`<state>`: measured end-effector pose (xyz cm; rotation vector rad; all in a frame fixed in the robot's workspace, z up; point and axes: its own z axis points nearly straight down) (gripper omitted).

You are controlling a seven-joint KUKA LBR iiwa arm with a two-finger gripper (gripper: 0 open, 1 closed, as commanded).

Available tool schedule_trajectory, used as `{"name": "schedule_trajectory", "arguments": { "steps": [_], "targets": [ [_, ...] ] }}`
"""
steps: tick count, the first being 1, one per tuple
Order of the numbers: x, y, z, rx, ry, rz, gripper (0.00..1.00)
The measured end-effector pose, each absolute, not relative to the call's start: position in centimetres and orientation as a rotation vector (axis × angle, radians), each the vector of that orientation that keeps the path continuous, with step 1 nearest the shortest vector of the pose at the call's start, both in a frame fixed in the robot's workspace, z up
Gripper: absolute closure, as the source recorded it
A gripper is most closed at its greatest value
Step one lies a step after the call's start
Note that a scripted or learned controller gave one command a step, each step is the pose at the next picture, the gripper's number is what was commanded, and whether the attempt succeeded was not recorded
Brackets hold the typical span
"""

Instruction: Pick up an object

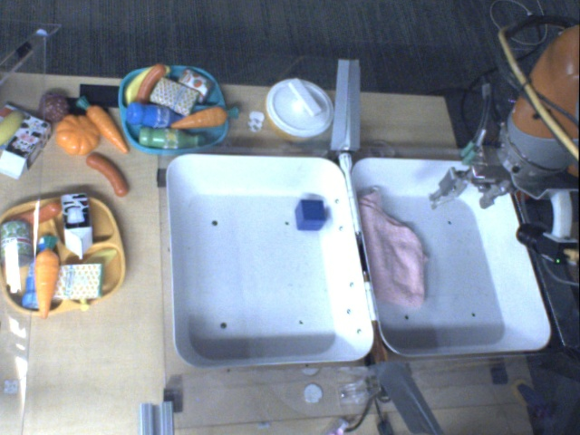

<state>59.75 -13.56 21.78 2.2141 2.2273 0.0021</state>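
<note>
cloth [395, 254]: right bin [489, 333], long axis runs near-far
gripper [462, 184]: far-right of cloth, apart
jaws: can't tell open/shut, nothing seen held

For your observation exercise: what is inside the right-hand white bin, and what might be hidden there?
The right bin holds a crumpled pink cloth along its left side. The claw hovers over the bin's upper right. Whatever lies beneath the cloth is covered.

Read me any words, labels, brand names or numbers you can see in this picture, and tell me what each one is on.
No text is readable.
Boxes in the blue bowl: patterned print, too blurred.
Cartons in the yellow tray: dark markings, too small.
Carton at the left edge: black-and-white print, illegible.
Blue block and pink cloth: plain.
</note>
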Motion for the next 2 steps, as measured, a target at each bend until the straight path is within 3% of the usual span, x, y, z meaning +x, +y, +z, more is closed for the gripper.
{"name": "schedule_trajectory", "arguments": {
  "steps": [1, 2],
  "targets": [
    [55.9, -8.5, 13.4, 2.288, 2.155, 0.000, 0.00],
    [52.7, -7.7, 18.5, 2.162, 2.277, 0.004, 0.00]
  ]
}}
